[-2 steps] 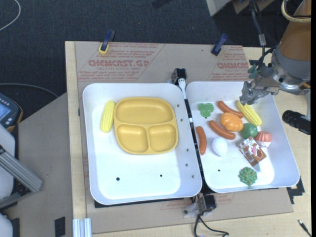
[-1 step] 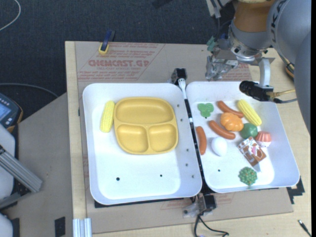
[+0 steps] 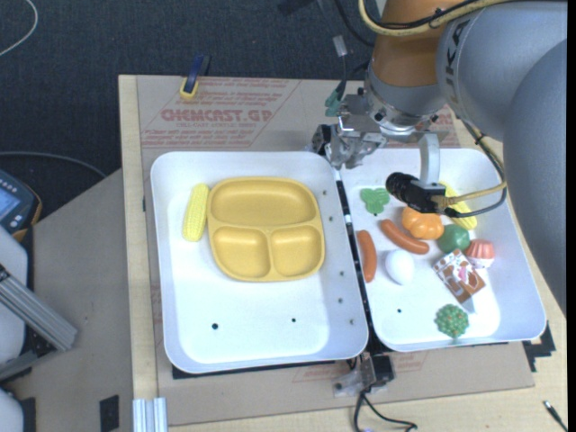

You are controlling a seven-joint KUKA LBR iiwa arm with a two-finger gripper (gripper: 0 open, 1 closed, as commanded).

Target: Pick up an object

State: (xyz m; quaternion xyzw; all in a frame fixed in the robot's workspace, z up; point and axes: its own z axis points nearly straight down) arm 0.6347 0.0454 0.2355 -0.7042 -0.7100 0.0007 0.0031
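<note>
Camera view: the arm (image 3: 504, 70) reaches in from the right, its end effector (image 3: 346, 147) low over the bins' shared top edge, its grip impossible to tell, with one corn (image 3: 194, 212) beside one tray (image 3: 265, 226) in the left bin (image 3: 252, 331), and two sausages (image 3: 366, 254), one egg (image 3: 400, 265) and two broccoli (image 3: 452, 320) in the right bin (image 3: 504, 318).

The left bin (image 3: 180, 322) kept open floor along its 6 o'clock half; a yellow tray (image 3: 265, 226) and a corn cob (image 3: 195, 211) took up the 12 o'clock half. In the right bin (image 3: 513, 318), toy food (image 3: 423, 232) crowded the centre, and bare floor lay at 6 o'clock around a broccoli piece (image 3: 452, 320). The gripper (image 3: 346, 151) blocked the divider's 12 o'clock end.
</note>
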